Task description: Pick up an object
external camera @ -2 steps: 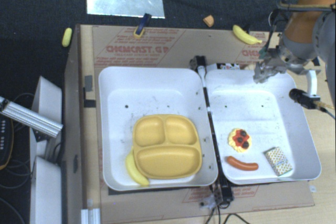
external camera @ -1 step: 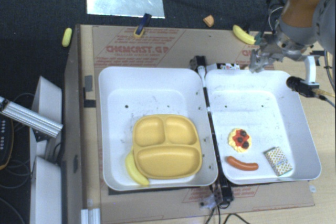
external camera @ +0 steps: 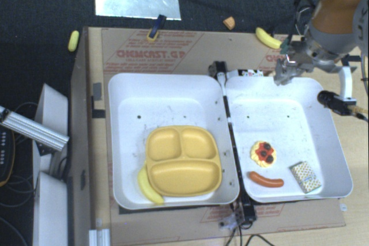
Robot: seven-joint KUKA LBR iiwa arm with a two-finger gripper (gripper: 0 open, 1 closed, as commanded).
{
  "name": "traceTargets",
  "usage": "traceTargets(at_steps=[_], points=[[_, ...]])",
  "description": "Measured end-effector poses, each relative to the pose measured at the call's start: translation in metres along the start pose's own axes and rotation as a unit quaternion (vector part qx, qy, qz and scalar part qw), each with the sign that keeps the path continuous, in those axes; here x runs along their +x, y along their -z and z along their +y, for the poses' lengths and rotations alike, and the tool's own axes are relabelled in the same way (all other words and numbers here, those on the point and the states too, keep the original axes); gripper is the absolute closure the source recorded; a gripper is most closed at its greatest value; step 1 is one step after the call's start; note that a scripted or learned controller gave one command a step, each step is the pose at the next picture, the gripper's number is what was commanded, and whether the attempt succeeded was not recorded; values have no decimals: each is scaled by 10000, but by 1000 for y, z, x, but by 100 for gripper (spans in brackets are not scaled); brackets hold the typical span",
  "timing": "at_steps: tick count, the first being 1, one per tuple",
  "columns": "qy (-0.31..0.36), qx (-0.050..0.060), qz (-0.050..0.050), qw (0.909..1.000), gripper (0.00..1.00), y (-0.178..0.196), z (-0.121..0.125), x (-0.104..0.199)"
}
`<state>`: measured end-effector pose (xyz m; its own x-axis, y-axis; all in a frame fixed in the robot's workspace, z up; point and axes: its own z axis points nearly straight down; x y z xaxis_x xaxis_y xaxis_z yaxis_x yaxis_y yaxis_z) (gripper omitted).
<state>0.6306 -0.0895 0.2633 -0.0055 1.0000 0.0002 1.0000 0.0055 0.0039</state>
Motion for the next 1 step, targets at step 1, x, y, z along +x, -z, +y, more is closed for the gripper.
traceTargets(at_steps=[1], points=[[-2, 14, 1, 10000, 100, -34, 5, 18]])
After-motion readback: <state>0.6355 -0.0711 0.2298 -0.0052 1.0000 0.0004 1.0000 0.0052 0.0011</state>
